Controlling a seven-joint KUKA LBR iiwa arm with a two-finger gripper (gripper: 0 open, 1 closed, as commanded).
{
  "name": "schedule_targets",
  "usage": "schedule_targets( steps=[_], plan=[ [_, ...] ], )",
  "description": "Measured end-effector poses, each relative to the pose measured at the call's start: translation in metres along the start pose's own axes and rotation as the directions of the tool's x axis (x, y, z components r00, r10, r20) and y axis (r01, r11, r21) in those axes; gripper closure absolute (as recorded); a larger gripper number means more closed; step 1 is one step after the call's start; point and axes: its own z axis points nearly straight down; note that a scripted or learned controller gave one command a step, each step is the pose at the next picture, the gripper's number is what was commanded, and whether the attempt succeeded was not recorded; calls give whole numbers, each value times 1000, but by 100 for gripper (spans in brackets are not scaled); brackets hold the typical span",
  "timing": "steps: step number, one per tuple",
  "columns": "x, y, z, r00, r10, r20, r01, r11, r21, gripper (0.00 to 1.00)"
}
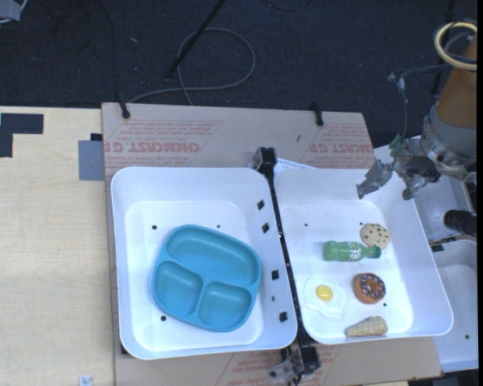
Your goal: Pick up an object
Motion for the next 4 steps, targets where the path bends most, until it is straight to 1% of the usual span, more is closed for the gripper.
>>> schedule_targets(
  steps=[1,2,3,4],
  plan=[
    [0,2,-8,1000,-2,2,2,1000,-12,0],
    [-6,-4,40,1000,-1,1,1,1000,-9,0],
    [-11,1,100,1000,-1,1,1,1000,-8,0],
    [-10,1,163,1000,-2,1,2,1000,-10,0]
  ],
)
